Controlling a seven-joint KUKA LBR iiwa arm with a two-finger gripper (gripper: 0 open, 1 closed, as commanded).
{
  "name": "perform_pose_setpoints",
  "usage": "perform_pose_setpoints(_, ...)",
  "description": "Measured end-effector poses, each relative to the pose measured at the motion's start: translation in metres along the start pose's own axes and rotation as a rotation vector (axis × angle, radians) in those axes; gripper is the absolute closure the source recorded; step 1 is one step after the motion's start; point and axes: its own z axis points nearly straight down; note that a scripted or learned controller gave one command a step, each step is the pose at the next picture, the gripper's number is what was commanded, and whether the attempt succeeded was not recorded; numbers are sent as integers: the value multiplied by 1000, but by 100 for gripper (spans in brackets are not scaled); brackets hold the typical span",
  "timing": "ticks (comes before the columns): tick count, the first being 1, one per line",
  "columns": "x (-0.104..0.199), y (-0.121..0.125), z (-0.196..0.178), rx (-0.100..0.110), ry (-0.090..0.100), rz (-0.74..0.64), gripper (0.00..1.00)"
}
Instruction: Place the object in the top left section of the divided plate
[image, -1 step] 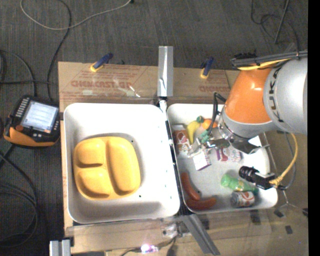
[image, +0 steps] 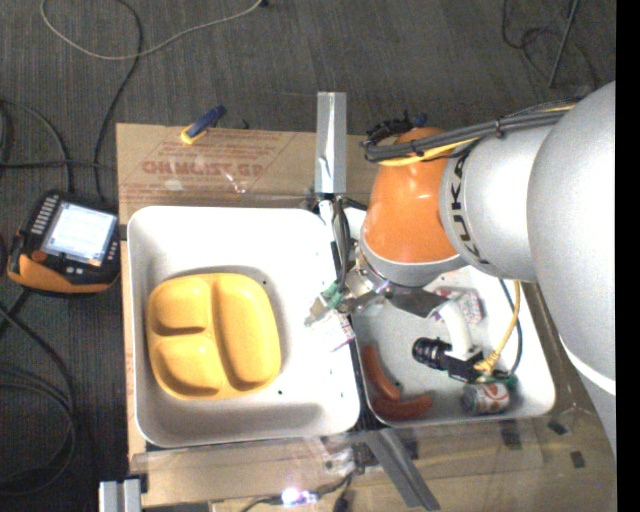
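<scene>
A yellow divided plate (image: 212, 333) lies in the left white bin (image: 180, 225), with two smaller sections on its left side and one long section on its right. All three sections look bare. My gripper (image: 332, 303) hangs over the wall between the two bins, just right of the plate and apart from it. A small green and white bit shows at its tip; I cannot make out what it is or whether it is held. The orange wrist band and grey arm hide much of the right bin (image: 535, 395).
In the right bin lie a reddish-brown sausage-shaped thing (image: 392, 392) near the front, a small crumpled can-like thing (image: 487, 397) at the front right, and a white packet (image: 462, 303). A handheld pendant (image: 68, 240) sits left of the bench. A blue and yellow marker (image: 203, 123) lies on the cardboard behind.
</scene>
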Motion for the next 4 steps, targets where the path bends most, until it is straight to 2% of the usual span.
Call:
perform_pose_setpoints(1,91,39,-27,-1,-1,-63,100)
perform_pose_setpoints(2,77,75,47,2,-1,86,100)
perform_pose_setpoints(3,121,97,10,0,-5,-114,100)
perform_pose_setpoints(4,81,1,-19,0,-3,-107,100)
